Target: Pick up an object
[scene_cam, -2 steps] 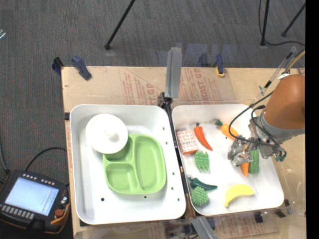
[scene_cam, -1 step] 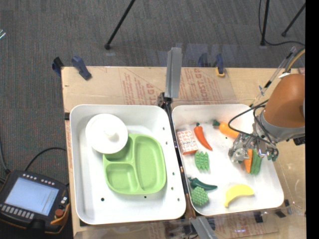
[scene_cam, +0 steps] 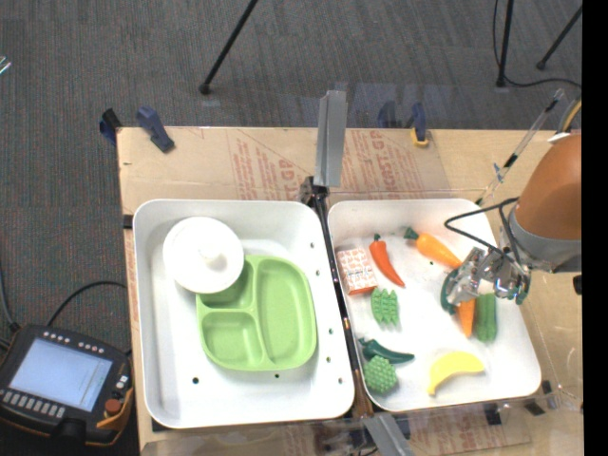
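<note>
Arm: enters from right, upper part cut off by frame edge | Gripper (scene_cam: 472, 288): low in right bin (scene_cam: 432, 212), finger state cannot be told | Beneath it: orange carrot (scene_cam: 466, 317) and green cucumber (scene_cam: 486, 319), tops hidden by gripper | Left bin (scene_cam: 152, 302): green tray (scene_cam: 271, 326), white lid (scene_cam: 203, 253) overlapping its corner.

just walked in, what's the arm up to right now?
The KUKA arm reaches in from the right, and its tool is low in the right bin, right over a small orange carrot and a green cucumber. Whether it grips either one isn't visible. The rest of the toy food lies loose there: banana, red pepper, another carrot. The left bin holds a green divided plate and a white bowl, untouched.
</note>
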`<state>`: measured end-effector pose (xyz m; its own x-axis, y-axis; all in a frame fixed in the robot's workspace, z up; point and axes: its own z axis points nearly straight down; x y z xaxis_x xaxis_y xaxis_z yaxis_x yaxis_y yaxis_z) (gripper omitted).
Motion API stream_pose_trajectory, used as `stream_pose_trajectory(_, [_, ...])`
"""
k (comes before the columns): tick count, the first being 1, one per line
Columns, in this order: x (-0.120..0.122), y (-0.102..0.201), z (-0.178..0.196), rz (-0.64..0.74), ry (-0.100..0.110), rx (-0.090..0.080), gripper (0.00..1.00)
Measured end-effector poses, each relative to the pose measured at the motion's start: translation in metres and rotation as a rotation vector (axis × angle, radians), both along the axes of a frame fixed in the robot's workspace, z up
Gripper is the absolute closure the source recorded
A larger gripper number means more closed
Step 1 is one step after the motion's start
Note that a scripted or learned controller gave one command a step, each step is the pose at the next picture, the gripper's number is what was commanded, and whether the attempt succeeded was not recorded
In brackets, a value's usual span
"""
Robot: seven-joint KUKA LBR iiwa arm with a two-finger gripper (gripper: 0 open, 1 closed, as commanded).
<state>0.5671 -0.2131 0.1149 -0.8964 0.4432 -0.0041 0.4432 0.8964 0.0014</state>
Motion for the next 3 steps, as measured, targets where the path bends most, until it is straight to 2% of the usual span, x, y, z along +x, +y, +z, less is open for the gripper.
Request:
stream_pose_trajectory(1, [0.000, 0.000, -0.001, 0.001, 0.001, 0.000, 0.00])
stream_pose_trajectory(2, [0.006, -0.001, -0.022, -0.039, -0.011, -0.001, 0.00])
stream_pose_trajectory(3, [-0.032, 0.004, -0.027, -0.088, 0.003, 0.002, 0.00])
